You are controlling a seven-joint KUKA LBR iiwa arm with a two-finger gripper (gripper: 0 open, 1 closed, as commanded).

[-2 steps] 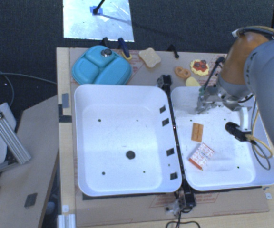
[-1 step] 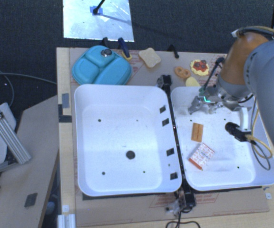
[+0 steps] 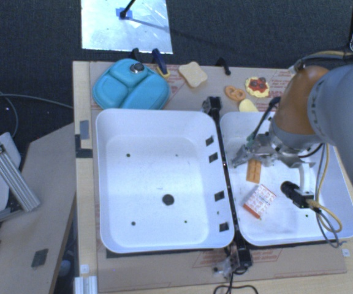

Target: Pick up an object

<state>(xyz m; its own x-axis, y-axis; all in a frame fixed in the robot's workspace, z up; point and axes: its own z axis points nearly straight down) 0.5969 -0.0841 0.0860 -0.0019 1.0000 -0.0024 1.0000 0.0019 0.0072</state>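
Gripper (image 3: pixel 250 154) hangs low over the right bin (image 3: pixel 342 216), near that bin's upper-left part, at the end of the grey arm (image 3: pixel 342 103) that comes in from the right with its orange band (image 3: pixel 299 100) just above the wrist. Whether it is open or closed I cannot tell, as the metal parts at the tip are small and tangled with cables.

Just below the gripper, touching it or nearly so, an orange block (image 3: pixel 254 171) stands on end in the right bin, a little tilted. It cannot be made out whether anything grips the block or whether it merely lies beneath the tip. Lower down, near the block but apart from it, a red-and-white box (image 3: pixel 260 201) lies flat on the bin floor, turned at a slant. To the right of the box a black part (image 3: pixel 293 195) on the arm's cabling hangs over the bin.

Beside it, the left bin (image 3: pixel 112 164) has a dark round spot (image 3: pixel 168 199) on its floor, well apart from the gripper.

Behind the bins, on the cardboard, lie a blue tray (image 3: pixel 130 86), a toast slice (image 3: pixel 193 74), a pretzel (image 3: pixel 234 93), a small pizza (image 3: pixel 258 86) and a pale yellow piece (image 3: pixel 247 106) at the right bin's far rim. These are all well apart from the gripper, beyond the bins, the yellow piece being the nearest
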